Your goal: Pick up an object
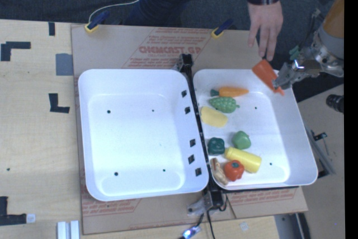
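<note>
Gripper (pixel 283 80) sits at the right bin's (pixel 291 137) far rim, fingers pinching an orange block (pixel 264 72). A hand (pixel 267 28) hovers just beyond. The arm's cut off at right.

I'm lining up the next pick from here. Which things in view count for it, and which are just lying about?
Part of the job:
- tool, with an orange piece by its tip
- right bin
- carrot, green bumpy piece, yellow piece, green pepper, tomato

Just lying about:
- left bin
- person's hand
- two clamps
</note>
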Robot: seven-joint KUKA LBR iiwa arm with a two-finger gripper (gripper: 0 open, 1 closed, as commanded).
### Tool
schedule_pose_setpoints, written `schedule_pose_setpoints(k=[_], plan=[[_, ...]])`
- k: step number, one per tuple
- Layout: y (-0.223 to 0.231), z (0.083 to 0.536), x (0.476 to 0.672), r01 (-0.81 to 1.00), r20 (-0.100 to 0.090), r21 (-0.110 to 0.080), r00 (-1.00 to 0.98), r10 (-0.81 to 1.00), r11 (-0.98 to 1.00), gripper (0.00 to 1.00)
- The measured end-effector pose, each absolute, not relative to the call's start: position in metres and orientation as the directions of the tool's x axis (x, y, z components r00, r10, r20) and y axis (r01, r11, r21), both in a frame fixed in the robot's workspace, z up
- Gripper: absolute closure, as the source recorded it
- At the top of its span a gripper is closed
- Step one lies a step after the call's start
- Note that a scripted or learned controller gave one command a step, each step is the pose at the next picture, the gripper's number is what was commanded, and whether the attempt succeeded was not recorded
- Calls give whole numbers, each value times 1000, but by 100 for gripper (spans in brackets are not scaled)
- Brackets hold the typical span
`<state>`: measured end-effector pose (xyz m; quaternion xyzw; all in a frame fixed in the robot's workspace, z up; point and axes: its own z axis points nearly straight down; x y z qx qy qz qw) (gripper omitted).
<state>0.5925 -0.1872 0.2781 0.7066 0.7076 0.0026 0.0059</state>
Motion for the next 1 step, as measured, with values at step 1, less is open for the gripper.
schedule_pose_setpoints(k=[1], plan=[[-91,225,586,1000,3,-5,-8,1000,8,100]])
